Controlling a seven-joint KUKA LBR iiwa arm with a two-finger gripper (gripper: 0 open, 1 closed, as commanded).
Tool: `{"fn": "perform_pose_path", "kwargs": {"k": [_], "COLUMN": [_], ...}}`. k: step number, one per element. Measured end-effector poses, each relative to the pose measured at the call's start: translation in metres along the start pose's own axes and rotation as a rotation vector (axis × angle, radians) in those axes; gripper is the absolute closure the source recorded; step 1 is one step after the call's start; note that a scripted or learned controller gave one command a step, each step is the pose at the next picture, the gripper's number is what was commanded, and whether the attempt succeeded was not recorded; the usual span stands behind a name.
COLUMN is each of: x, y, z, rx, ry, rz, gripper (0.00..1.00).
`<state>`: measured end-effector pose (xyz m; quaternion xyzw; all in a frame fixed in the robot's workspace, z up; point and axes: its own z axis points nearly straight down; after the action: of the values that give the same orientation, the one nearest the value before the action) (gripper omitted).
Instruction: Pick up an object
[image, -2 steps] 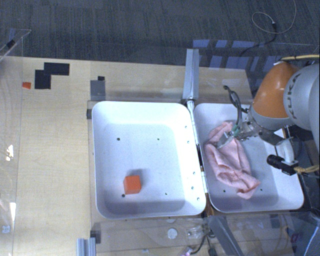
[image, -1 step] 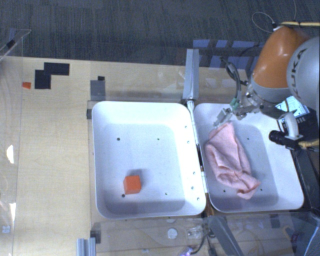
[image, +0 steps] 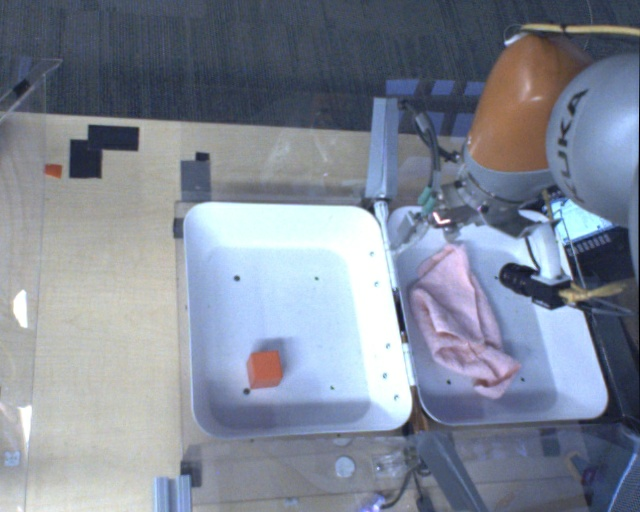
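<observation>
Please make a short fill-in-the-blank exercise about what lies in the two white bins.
1. The orange cube lies in the ____ bin.
2. The crumpled cloth in the right bin is ____ in colour.
3. The arm is above the ____ bin.

Missing words: left; pink; right

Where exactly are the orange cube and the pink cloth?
orange cube (image: 265, 369): camera view, on its top face, in the left bin.
pink cloth (image: 455, 318): camera view, on its bunched middle, in the right bin.

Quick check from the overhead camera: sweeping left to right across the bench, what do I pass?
Small orange tag → black marker → orange cube in the left bin → pink cloth in the right bin.
</observation>
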<state>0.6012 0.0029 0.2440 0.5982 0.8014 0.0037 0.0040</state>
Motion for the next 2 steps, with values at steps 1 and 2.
{"fn": "perform_pose_path", "kwargs": {"k": [1, 2], "x": [0.000, -0.058], "y": [0.000, -0.061], "z": [0.000, 0.055], "rx": [0.001, 0.006], "ry": [0.000, -0.001], "rz": [0.000, 0.106], "gripper": [0.00, 0.00]}}
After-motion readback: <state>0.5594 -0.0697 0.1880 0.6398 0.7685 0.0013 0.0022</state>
